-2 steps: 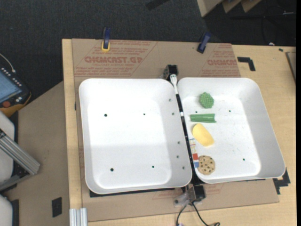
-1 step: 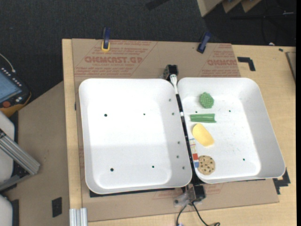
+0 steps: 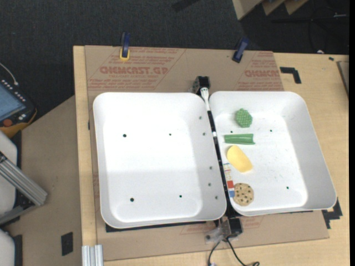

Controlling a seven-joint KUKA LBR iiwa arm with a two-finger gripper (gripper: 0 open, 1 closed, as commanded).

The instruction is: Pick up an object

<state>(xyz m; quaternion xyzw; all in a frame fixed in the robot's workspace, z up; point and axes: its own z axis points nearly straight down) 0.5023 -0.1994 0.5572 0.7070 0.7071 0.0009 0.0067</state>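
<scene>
- Two shallow white bins side by side on the bench (image 3: 166, 65), over a brown board
- Left bin (image 3: 150, 159) holds nothing to pick; right bin (image 3: 294, 148) holds all four candidates
- All four sit in a loose column along the right bin's left wall, close to the divider between the bins
- Top of column: green knobbly round piece (image 3: 243, 117)
- Just below it: flat green bar (image 3: 239, 139), long axis across the bin, left to right
- Below that: yellow oval piece (image 3: 239, 158), long axis slanting from upper left to lower right
- Bottom, near the front wall: round cookie (image 3: 243, 193) with dark specks
- Something small, red and blue, lies beside the cookie against the wall; too small to identify
- Pieces are near one another but apart, none stacked
- State of the jaws: cannot tell from this view
- Judgement: no grasp begun; an arm reaching in from the right must cross most of the right bin, and the wall crowds a grip on that side
</scene>
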